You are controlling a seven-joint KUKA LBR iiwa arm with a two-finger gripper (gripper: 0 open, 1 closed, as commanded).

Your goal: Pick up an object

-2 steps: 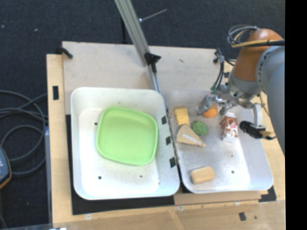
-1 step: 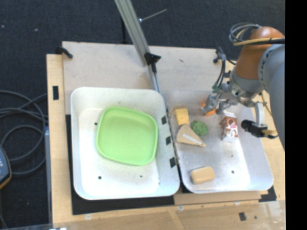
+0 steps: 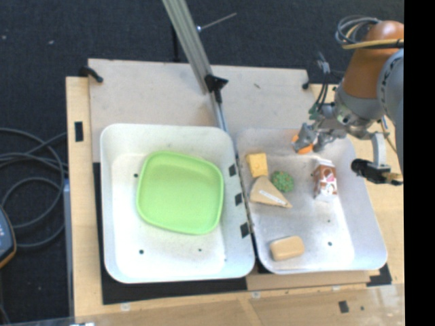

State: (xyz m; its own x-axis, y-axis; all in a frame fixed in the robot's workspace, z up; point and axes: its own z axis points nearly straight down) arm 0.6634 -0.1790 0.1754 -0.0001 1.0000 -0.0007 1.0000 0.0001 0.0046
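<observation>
My gripper [image 3: 311, 138] hangs over the back of the right bin [image 3: 353, 250], with the grey arm and its orange band rising to the upper right. A small orange object [image 3: 303, 143] sits between its fingertips, and the fingers are closed on it. Lying in the right bin are a yellow cube [image 3: 257, 164], a green bushy piece [image 3: 283, 180], a pale wedge [image 3: 268, 194], a red and white carton [image 3: 324, 180] and a tan loaf [image 3: 286, 248].
The left bin [image 3: 119, 250] holds a green square plate [image 3: 180, 191]. A metal pole [image 3: 190, 39] slants down to the gap between the bins. Dark cables lie on the floor at the left.
</observation>
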